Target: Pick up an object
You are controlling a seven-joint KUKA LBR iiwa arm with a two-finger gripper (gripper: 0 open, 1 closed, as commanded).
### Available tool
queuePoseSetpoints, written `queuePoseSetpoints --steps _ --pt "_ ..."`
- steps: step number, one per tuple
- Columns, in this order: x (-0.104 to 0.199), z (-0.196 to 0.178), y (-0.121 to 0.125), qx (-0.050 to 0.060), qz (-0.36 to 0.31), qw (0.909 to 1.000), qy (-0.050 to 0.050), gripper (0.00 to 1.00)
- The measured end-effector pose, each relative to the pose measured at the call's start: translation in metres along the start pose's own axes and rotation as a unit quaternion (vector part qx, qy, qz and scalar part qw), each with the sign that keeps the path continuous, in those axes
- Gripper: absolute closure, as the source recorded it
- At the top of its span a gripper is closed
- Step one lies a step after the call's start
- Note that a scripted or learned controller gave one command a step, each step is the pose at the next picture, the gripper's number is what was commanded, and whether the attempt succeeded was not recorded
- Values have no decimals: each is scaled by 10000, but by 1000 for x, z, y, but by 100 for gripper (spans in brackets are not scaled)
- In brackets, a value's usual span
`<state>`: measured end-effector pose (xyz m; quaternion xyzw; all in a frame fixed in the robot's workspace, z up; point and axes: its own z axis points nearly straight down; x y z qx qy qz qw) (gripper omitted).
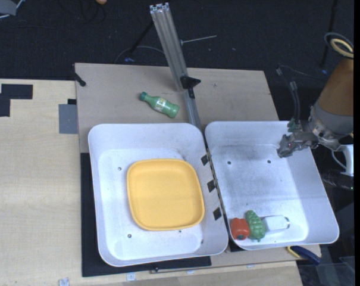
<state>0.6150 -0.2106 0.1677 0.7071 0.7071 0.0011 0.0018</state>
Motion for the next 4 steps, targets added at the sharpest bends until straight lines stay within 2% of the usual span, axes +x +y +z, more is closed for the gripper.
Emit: queuePoseSetpoints --steps 1,2,4 --pt "8 -58 -3 -2 -1 10000 0 100" --pt "8 -48 -3 24 -7 10000 4 100" --pt "119 -61 2 20 -19 10000 11 100"
